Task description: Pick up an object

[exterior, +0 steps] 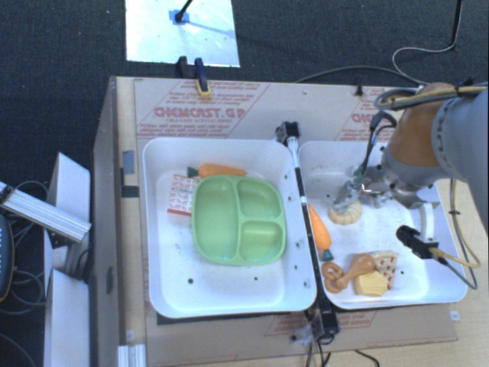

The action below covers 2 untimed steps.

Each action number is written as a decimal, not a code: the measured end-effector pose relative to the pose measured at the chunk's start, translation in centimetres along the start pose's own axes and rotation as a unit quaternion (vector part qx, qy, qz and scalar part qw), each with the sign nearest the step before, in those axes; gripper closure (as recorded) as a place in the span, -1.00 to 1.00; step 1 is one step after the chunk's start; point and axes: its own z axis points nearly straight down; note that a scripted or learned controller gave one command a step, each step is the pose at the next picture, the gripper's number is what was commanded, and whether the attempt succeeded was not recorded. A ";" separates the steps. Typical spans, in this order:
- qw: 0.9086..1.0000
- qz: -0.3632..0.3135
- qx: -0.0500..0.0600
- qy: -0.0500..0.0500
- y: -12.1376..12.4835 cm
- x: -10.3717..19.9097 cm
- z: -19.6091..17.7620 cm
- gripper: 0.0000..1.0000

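In the right bin (443, 281) my gripper (345, 202) reaches in from the right and hangs low over a beige ring-shaped pastry (344, 215), touching or just above its top edge. An orange carrot (319, 228) lies along the bin's left wall. Near the front sit a pretzel (333, 274), a chicken drumstick (359, 266), a pizza slice (386, 261) and a yellow cheese wedge (372, 284). The left bin (164, 281) holds a green divided plate (238, 220), a second carrot (220, 170) behind it and a red-and-white printed card (180, 195).
The grey arm with its orange band (416, 140) covers the right bin's back right corner. A black fitting on a yellow cable (417, 241) hangs over the bin's right side. A black clamp (289, 132) sits on the divider between the bins.
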 end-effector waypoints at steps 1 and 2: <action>1.000 0.000 0.000 0.000 -1.7 1.0 -2.7 -1.00; 1.000 0.000 0.001 0.000 -3.9 0.8 -4.0 -1.00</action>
